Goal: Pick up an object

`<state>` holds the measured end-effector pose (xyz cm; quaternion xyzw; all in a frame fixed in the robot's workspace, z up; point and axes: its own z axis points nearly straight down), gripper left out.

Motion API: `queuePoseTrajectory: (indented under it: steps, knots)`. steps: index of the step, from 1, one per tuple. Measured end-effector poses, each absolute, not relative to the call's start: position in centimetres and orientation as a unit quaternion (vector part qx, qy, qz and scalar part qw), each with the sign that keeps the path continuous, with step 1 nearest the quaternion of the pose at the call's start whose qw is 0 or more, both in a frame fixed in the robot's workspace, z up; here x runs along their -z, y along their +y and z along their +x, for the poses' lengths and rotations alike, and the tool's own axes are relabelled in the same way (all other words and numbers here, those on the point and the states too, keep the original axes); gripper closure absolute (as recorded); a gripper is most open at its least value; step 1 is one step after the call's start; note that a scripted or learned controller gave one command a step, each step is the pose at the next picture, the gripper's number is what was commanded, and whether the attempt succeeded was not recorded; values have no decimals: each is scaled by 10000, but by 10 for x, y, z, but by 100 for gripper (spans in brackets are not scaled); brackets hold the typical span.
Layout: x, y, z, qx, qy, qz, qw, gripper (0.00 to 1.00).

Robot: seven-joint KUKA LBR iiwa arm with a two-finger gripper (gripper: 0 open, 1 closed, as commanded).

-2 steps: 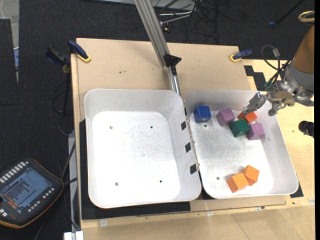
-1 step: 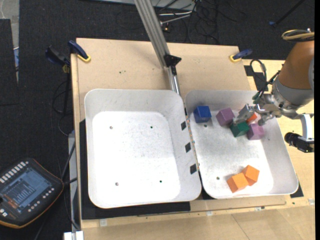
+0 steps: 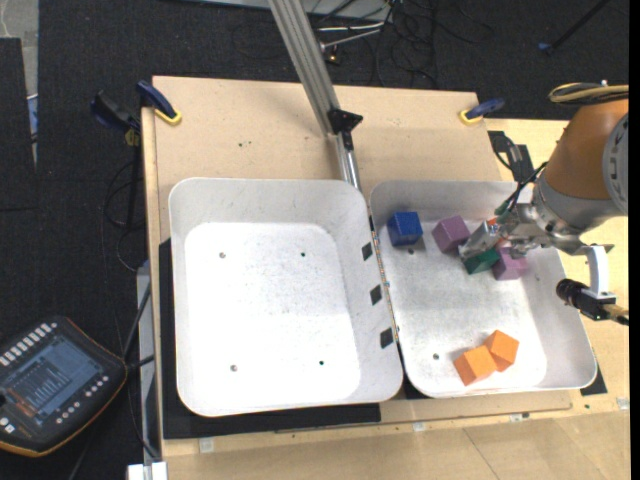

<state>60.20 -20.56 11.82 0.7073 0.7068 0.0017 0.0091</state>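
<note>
The arm reaches in from the right, and its tool (image 3: 487, 240) sits low over the upper part of the right bin (image 3: 560, 368), in among a small cluster of blocks. A dark green block (image 3: 482, 261) lies directly beneath the tool tip, seemingly touching it, though the metal parts hide the fingers, so whether they are spread or closed I cannot tell. A purple block (image 3: 451, 233) rests just to the left of the tool, and a second purple block (image 3: 512, 265) sits just right of the green one. A blue block (image 3: 405, 228) stands near the bin's upper left corner. Two orange blocks (image 3: 487, 357) lie touching near the bin's lower edge, well apart from the cluster. The left bin (image 3: 190, 298) sits beside it on the desk (image 3: 250, 128).
</note>
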Motion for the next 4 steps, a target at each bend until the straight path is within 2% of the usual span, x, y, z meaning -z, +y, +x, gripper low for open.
queuePoseTrajectory:
  steps: [1,2,3,4]
  knots:
    - [-131,-203,604,-44,7076,7065,81,100]
    - [-179,-197,613,-16,7083,7059,29,100]
    - [-243,-194,614,-21,7084,7058,43,100]
    - [-265,-194,615,-11,7081,7061,24,100]
